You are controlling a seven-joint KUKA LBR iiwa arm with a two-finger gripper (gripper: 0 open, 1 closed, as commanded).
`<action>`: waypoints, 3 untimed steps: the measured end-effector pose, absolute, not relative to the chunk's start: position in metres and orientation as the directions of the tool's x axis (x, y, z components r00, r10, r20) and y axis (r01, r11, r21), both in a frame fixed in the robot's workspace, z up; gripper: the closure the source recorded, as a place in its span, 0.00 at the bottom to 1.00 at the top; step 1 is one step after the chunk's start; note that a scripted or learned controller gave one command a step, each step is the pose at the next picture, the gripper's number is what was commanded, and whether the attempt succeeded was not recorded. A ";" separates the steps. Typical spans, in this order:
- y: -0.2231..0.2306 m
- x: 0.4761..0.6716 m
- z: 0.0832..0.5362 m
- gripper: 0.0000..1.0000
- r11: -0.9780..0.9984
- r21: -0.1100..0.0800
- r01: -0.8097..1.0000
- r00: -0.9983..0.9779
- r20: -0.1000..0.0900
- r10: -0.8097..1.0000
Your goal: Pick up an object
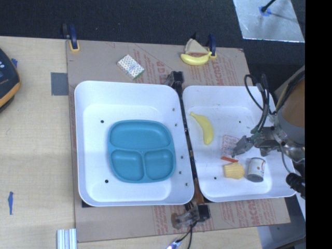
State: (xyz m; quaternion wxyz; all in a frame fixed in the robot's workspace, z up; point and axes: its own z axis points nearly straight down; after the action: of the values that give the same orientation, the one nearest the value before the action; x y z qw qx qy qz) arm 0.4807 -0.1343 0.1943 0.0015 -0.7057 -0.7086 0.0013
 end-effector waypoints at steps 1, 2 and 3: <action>-0.125 0.486 0.106 0.00 0.006 -0.005 1.000 -0.006 0.000 1.000; -0.123 0.513 0.091 0.00 0.006 -0.003 1.000 -0.006 -0.001 1.000; -0.124 0.513 0.102 1.00 0.009 -0.004 1.000 -0.009 -0.002 1.000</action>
State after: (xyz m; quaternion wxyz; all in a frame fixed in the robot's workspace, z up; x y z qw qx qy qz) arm 0.5134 -0.1239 0.1016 0.0008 -0.7038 -0.7104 0.0021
